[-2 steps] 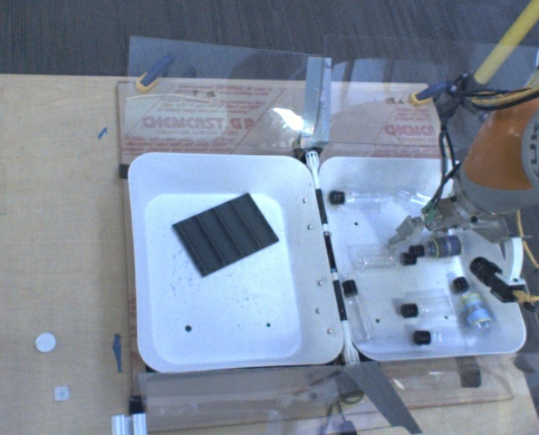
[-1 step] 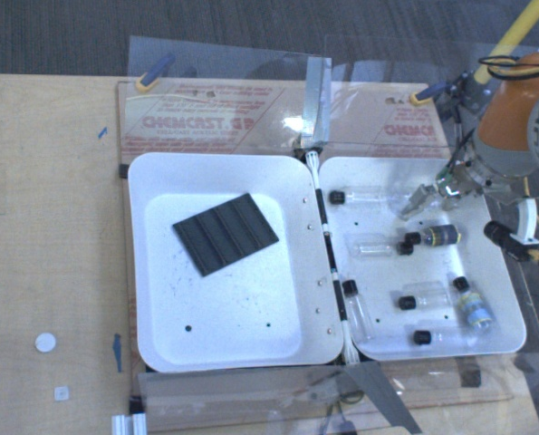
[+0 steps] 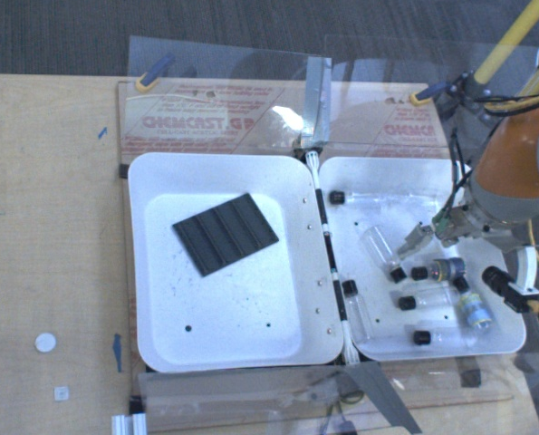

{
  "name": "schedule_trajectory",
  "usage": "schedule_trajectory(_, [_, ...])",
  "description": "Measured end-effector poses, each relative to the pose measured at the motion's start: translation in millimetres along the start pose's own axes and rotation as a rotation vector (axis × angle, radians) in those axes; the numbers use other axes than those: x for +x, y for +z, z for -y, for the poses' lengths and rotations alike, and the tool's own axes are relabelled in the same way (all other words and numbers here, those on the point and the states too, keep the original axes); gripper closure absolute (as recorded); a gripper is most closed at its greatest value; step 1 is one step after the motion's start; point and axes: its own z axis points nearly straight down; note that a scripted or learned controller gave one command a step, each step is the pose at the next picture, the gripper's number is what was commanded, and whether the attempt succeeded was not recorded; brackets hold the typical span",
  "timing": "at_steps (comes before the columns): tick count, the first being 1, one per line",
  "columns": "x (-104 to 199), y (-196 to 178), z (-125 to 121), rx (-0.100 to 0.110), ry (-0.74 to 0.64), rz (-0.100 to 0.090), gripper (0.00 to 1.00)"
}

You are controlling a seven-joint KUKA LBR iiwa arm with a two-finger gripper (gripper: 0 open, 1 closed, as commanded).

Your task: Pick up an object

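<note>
In the right bin [image 3: 378, 347] lie several clear vials with black caps. One vial [image 3: 379, 246] lies slanted near the bin's middle, its cap [image 3: 398, 275] toward the front. My gripper [image 3: 420, 237] hangs over the right bin just right of that vial, pointing down and to the left. I see nothing held in it. More vials lie close below it, one [image 3: 437, 271] with a brassy end and another [image 3: 475, 312] with a bluish label. In the left bin [image 3: 151, 333] lies a dark ribbed slab [image 3: 226, 233], flat and turned at an angle.
The arm's orange band [image 3: 515, 163] and cables hang over the right bin's right wall. A vial [image 3: 357, 197] lies along the back, another [image 3: 356, 308] by the divider between the bins. Clear plastic panels [image 3: 251, 116] stand behind both bins. A small white disc [image 3: 45, 342] lies on the bench, left.
</note>
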Motion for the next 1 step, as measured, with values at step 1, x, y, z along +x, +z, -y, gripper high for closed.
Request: schedule_trajectory(1, [30.2, -26.8, 19.1, 0.002, -0.027, -0.002, 0.0])
